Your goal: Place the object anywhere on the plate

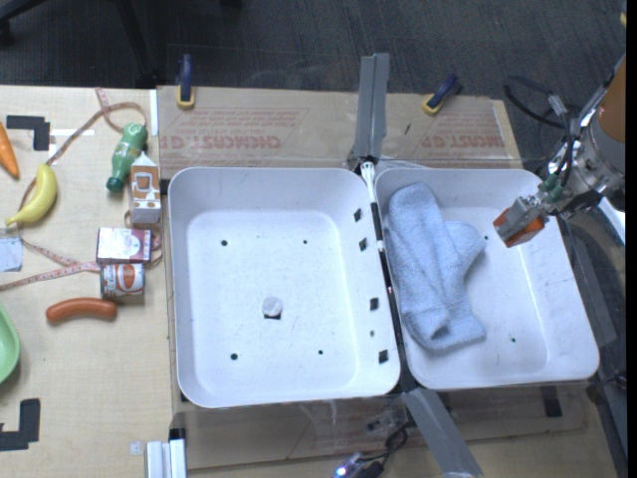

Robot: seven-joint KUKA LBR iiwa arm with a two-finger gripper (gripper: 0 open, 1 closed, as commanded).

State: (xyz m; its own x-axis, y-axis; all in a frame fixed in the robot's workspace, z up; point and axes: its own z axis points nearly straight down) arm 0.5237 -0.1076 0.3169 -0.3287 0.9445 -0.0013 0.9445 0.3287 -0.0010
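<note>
A small pale round object (pixel 272 308) lies on the floor of the left bin (pixel 189 267), a little left of its middle. A light blue folded towel (pixel 433 267) lies in the right bin (pixel 557 317), against its left wall. My gripper (pixel 518 223), with an orange part at its tip, hangs over the right bin's upper right area, just right of the towel and apart from it. A slice of a green plate (pixel 5 342) shows at the far left edge of the bench.
Left of the bins lie a banana (pixel 35 195), a carrot (pixel 8 152), a green bottle (pixel 126 152), small cartons (pixel 144 192), a can (pixel 123 280), a sausage (pixel 82 311) and a measuring tape (pixel 70 142). Clamps (pixel 185 80) hold the cardboard behind the bins.
</note>
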